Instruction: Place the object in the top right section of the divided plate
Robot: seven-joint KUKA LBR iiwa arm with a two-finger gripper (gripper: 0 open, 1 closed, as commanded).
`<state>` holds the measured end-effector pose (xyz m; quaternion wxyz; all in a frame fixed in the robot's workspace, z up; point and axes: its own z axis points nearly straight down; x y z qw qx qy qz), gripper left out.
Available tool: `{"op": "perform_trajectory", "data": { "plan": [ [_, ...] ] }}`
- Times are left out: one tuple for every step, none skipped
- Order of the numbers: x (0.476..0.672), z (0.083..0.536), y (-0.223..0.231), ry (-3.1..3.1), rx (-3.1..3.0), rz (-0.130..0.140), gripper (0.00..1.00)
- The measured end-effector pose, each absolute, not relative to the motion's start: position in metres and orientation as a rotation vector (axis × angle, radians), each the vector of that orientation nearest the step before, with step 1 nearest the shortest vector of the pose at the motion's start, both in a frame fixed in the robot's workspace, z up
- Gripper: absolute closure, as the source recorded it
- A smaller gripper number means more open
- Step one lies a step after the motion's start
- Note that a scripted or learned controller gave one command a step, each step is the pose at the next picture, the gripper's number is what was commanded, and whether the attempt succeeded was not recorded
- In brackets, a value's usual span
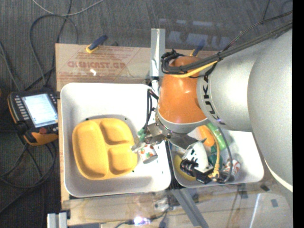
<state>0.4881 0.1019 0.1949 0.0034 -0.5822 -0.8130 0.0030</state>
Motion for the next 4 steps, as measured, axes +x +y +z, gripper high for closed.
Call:
{"op": "perform_trajectory", "data": {
  "plan": [
    [0.519, 0.192, 0.122, -2.586, -1.772, 0.008, 1.00],
    [0.527, 0.176, 0.164, -2.594, -1.759, 0.010, 1.00],
    [0.484, 0.188, 0.125, -2.562, -1.809, 0.012, 1.00],
    [0.484, 0.188, 0.126, -2.562, -1.806, 0.010, 0.00]
  ]
}}
